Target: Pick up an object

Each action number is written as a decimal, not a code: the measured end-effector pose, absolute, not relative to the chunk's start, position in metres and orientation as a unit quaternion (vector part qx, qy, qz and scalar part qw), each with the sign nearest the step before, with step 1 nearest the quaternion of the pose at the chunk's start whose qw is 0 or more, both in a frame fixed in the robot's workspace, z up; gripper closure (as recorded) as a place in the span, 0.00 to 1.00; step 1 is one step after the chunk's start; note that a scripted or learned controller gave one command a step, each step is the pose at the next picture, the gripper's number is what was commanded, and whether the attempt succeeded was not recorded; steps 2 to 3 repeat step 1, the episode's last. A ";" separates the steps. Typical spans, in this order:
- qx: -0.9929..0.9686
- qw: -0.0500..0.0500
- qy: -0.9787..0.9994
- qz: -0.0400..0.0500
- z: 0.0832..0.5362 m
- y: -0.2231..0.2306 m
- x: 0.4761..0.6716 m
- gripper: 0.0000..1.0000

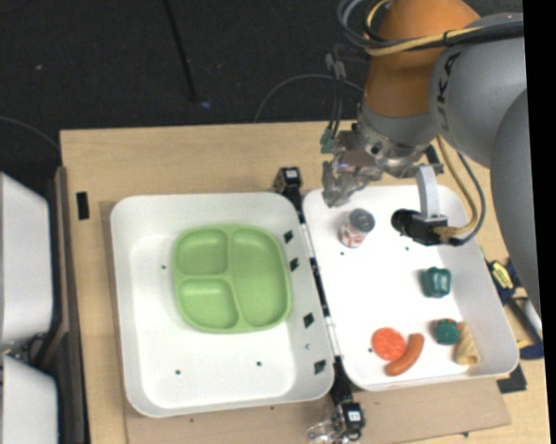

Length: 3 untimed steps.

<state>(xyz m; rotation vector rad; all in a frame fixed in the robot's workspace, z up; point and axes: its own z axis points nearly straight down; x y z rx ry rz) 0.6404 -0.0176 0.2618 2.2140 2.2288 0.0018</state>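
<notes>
- The gripper [337, 192] hangs over the far left corner of the right bin [358, 296]; I cannot tell its opening.
- A small can [357, 226] lies just beside it in that bin, ungrasped.
- The left bin [146, 365] holds a green 3-compartment plate [233, 277].

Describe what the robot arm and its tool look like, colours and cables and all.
The arm is smooth grey with a rounded orange band above the wrist. Thin dark cables loop beside the band. The tool is a small grey metallic assembly below the wrist, too blurred for finer detail.
</notes>
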 end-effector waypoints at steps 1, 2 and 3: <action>0.705 -0.001 0.710 0.000 0.243 0.039 0.643 1.00; 0.705 -0.001 0.710 0.000 0.243 0.039 0.643 1.00; 0.705 -0.001 0.710 0.000 0.243 0.039 0.643 1.00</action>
